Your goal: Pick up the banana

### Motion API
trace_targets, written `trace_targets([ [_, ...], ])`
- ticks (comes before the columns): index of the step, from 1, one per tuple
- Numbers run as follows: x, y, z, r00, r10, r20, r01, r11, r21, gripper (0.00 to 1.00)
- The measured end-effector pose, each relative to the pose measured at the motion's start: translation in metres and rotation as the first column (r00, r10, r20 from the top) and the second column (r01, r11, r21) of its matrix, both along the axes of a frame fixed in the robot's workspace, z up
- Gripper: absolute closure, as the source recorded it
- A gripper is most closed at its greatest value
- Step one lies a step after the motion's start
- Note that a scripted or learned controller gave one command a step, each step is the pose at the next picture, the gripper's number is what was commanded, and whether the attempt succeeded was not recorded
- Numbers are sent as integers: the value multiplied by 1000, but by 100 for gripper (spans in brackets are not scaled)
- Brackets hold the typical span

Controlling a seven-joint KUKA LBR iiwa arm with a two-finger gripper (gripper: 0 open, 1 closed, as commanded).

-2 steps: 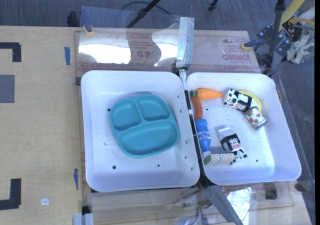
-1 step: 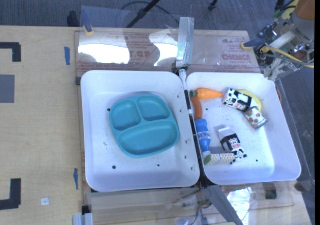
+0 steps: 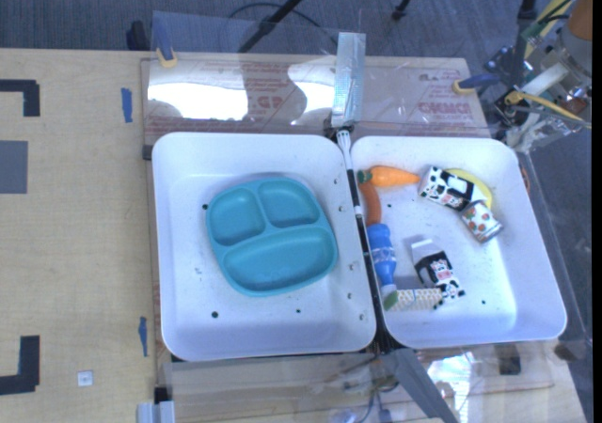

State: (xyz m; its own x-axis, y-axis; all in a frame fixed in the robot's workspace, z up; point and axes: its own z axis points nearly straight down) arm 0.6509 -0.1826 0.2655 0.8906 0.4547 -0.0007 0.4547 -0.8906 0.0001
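- The claw (image 3: 541,106) is hovering past the far right corner of the right bin (image 3: 536,313), over the worktop (image 3: 66,224); I cannot tell whether it is spread or pressed together.
- The banana (image 3: 478,189), yellow and curved, is lying in that bin just below and left of the claw, partly under a black-and-white spotted toy (image 3: 442,188).
- A small patterned can (image 3: 483,222) is lying tilted, touching the banana's near end.
- An orange carrot (image 3: 393,177) and a blue bottle (image 3: 380,254) are lying further left of the claw, along the bin's left wall.
- The left bin (image 3: 179,318), farthest from the claw, is holding a smooth teal plate (image 3: 271,235) with three compartments.
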Motion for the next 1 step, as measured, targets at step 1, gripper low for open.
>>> trace_targets([
  [1,4,-15,11,991,135,2,-135,991,-2,100],
])
